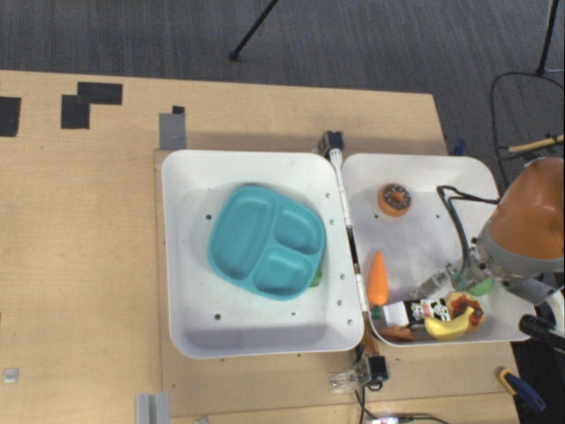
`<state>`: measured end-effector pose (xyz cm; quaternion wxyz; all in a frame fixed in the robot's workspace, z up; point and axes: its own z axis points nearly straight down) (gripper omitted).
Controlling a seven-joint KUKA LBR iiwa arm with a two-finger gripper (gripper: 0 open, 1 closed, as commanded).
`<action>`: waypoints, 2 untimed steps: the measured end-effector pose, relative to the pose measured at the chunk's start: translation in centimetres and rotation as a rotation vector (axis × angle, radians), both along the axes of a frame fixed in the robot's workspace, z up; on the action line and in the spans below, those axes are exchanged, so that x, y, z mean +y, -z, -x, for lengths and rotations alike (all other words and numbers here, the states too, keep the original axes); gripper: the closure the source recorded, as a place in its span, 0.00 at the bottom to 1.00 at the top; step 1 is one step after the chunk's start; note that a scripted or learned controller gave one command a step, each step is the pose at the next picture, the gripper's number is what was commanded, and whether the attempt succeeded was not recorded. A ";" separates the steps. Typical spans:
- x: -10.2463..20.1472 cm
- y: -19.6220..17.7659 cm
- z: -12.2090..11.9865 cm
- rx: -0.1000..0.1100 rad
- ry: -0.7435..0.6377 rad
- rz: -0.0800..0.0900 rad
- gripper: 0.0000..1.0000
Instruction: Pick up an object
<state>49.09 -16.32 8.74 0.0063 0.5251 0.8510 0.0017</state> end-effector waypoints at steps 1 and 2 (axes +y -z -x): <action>6.2 -0.1 -0.1 -0.003 -0.398 0.005 0.00; 6.2 -1.2 -0.3 -0.008 -0.397 0.006 1.00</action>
